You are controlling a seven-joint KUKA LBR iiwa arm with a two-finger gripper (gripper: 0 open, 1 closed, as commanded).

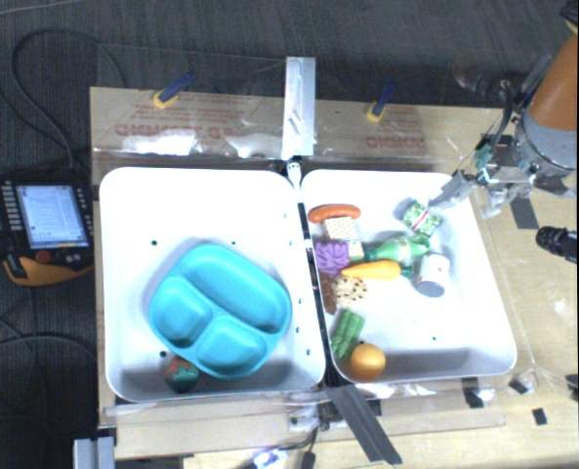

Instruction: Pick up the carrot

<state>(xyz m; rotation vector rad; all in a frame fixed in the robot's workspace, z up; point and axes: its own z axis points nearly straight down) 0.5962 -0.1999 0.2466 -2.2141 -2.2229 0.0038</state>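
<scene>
My two-finger gripper (462,188) hangs over the right white bin's (484,291) far corner, well apart from the orange carrot (380,271); its opening I cannot tell.

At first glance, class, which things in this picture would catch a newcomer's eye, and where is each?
The bright blue divided tray lies tilted in the left bin. A heap of toy food crowds the right bin's left side, with the carrot near its middle. The grey arm with its orange band hangs over that bin's upper right corner.
</scene>
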